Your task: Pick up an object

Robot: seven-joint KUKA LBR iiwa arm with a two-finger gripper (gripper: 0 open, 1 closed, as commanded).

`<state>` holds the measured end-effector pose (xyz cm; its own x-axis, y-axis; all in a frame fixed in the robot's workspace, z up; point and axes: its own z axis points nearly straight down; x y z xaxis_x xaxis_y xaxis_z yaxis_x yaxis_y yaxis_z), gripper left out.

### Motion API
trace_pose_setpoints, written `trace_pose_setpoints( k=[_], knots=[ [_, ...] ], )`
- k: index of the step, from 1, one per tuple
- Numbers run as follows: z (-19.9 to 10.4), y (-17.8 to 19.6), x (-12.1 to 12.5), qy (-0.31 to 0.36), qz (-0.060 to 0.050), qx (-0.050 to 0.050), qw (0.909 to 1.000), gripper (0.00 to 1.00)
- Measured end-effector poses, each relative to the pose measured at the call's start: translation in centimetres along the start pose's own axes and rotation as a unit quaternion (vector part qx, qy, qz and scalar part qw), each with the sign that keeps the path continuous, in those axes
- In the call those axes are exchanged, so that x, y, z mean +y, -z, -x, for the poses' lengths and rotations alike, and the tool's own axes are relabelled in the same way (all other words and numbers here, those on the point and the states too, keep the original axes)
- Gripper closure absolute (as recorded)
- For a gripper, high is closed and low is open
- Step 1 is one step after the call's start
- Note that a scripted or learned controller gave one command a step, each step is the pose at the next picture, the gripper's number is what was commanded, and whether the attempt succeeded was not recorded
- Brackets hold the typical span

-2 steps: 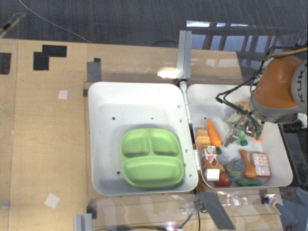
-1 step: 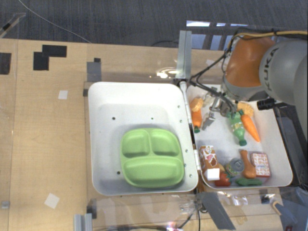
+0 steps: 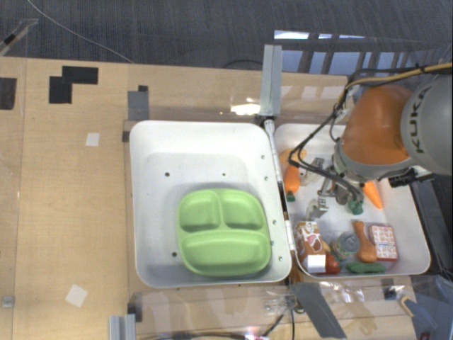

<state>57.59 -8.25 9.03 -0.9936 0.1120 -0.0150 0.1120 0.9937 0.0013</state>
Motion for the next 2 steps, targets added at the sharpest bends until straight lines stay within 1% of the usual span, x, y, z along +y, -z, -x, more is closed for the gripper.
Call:
trace_pose_setpoints(
  k=[1, 2],
  knots=[
    [-4.6, 0.2, -0.9, -0.053, 0.0, -0.003, 0.9986, 0.0],
    [6.1, -0.3, -0.1, 0.042, 0.0, 0.0, 0.9991, 0.0]
  ],
)
